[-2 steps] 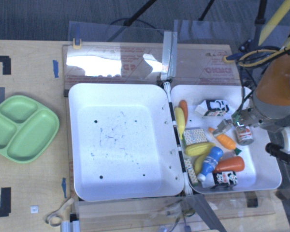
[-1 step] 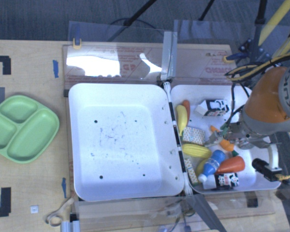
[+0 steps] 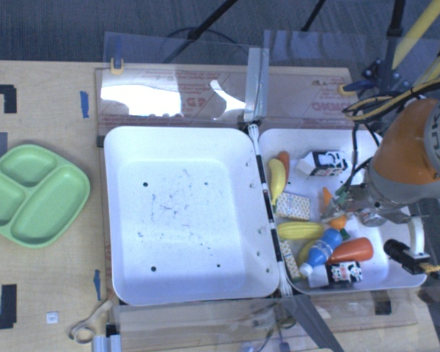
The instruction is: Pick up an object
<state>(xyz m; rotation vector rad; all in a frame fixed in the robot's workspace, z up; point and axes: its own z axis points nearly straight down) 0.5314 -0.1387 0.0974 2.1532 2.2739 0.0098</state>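
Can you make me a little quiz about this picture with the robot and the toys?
1. True or false: the toys lie in the right bin.
2. What color is the divided plate on the bench, left of the bins?
A. red
B. green
C. blue
3. Fill in: the band above the arm's wrist is ____.

Key:
1. True. The yellow banana, the orange carrot and the other toys are all in the right bin.
2. B, green.
3. Orange.

two bins [image 3: 125,152], two bananas [image 3: 276,180], one green tray [image 3: 35,194]
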